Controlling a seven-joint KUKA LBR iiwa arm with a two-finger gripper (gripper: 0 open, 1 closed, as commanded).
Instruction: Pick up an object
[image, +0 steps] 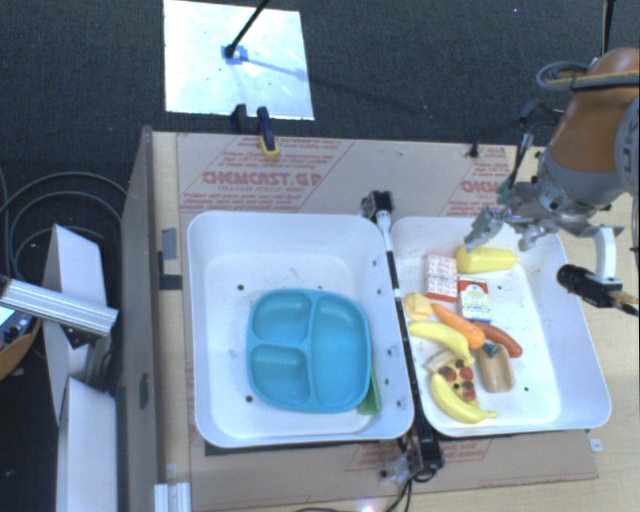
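Observation:
The right bin holds several toy foods. At its far side lies a yellow lemon-shaped piece. Closer in are two small red-and-white cartons, a banana, an orange carrot, a red sausage, a brown bun and a yellow slice with red dots. My gripper hovers just above the lemon-shaped piece at the bin's far edge. It is open, its two grey fingers spread apart with nothing between them.
The left bin holds a blue divided plate with a green piece tucked at its right edge. A black clamp sits on the ridge between the bins. Cardboard lies under both bins.

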